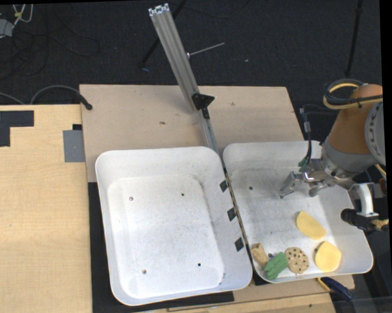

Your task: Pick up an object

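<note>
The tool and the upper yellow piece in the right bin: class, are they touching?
Apart. The camera view shows bare white bin floor between the tool and the yellow piece, which lies nearer the bin's front edge.

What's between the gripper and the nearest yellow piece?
Bare white bin floor between the gripper and the yellow piece, per the camera view.

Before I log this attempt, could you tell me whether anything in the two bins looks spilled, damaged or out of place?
Nothing stands out. The green piece, round cookie and two yellow pieces lie loose near the right bin's front edge, none spilled over the rim.
</note>
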Robot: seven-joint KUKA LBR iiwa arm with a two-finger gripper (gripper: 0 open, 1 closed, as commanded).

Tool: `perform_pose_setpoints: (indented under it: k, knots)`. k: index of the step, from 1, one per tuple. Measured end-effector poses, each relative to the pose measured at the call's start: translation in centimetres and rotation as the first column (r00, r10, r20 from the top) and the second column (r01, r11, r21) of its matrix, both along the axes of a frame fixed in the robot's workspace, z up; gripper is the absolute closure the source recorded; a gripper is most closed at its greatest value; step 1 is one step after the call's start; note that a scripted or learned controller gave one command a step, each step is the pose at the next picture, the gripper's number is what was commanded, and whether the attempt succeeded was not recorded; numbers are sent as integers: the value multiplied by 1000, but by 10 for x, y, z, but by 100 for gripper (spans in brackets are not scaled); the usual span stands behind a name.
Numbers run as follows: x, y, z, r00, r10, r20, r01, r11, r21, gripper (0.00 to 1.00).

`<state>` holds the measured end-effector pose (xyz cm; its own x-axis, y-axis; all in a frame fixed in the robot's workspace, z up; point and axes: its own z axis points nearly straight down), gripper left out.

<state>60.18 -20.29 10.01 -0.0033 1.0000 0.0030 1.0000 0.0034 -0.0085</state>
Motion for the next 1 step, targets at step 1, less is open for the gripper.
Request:
perform_pose_setpoints:
  k: [1]
  knots:
    - [0, 1, -10, 1000, -1, 4, 1, 1000, -2, 0]
